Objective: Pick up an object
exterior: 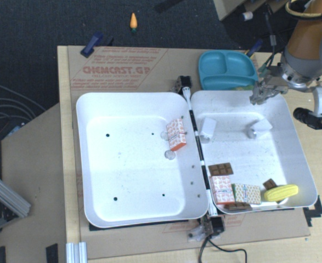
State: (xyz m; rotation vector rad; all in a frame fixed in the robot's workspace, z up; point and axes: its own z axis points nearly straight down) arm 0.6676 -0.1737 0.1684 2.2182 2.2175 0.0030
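Robotics lab, test cell. I work from the right side of a bench topped with a plywood board (122, 64) that bears red stencilled lettering. 2 shallow white bins (133, 158) sit side by side on it, joined along a black hinge strip (196, 147), with a cable (204, 245) running out at the near edge. Bench stands on dark carpet (40, 15); loose grey cables (7, 119) lie on the floor at left, and an aluminium extrusion (7, 193) sits at the lower left. Bin contents are small toy groceries, e.g. a snack box (176, 134) and a yellow corn cob (281, 192): test props, not household stock.
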